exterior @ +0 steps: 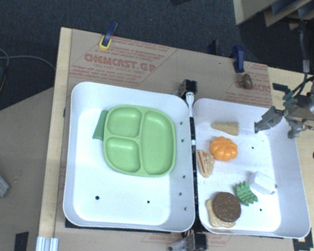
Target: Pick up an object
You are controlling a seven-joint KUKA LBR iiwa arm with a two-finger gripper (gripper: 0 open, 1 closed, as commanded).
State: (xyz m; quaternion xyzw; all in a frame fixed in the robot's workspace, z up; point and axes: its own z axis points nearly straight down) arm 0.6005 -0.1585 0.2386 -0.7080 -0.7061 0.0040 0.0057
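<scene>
The right bin [292,167] holds several toy foods: a tan wedge [226,127] near its back, an orange pumpkin [223,148], a sandwich slice [205,162] by the left wall, a green leafy piece [245,193], a white piece [264,184] and a round burger [225,209] at the front. My gripper [279,123] hangs over the bin's back right corner, its fingers [265,121] spread apart with nothing between them. It is well to the right of the tan wedge.
The left bin [78,157] bears a green divided plate [140,140]. Both bins rest on a cardboard sheet [155,62] held by blue clamps [108,34] at the back. A black divider [190,139] runs between the bins.
</scene>
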